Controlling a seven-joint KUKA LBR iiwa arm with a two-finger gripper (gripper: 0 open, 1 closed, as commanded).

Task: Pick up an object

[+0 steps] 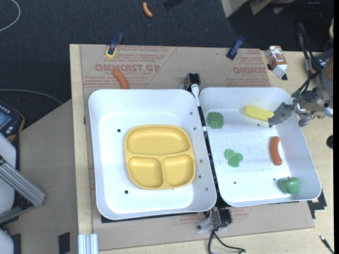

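The gripper (292, 116) hangs over the right bin's (249, 192) far right rim, fingers spread apart and holding nothing; one fingertip lies just beside the corn cob (258, 112); the arm reaches in from the right; the sausage (275, 150) lies below.

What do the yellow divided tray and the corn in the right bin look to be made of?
Yellow divided tray: looks like moulded plastic, matte to satin, with one even colour and rounded compartment edges. Corn: probably a plastic or rubbery toy, uniform bright yellow; its surface texture is too small to tell.
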